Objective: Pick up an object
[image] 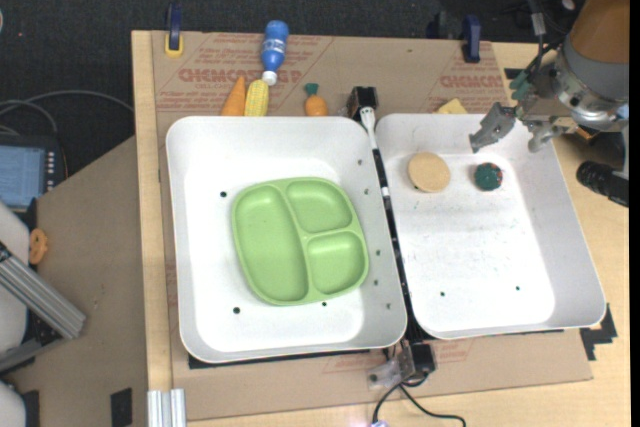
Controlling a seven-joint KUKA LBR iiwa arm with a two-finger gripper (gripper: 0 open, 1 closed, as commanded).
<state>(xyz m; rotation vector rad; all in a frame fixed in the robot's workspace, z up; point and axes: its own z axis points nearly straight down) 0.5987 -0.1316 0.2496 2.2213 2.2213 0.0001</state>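
Pincer (516,126) fingers spread – above right bin (520,255), cardboard-covered bench (400,55), dark carpet

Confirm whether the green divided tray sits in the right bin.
No, the green divided tray lies in the left bin.

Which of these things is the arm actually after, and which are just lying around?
Likely in play:
gripper
tan disc
dark green ball
right bin

Just lying about:
green tray
left bin
toy bottle
toy corn
small carrot

Tan round disc (430,172), dark green ball (487,177) (small), right bin (500,265)
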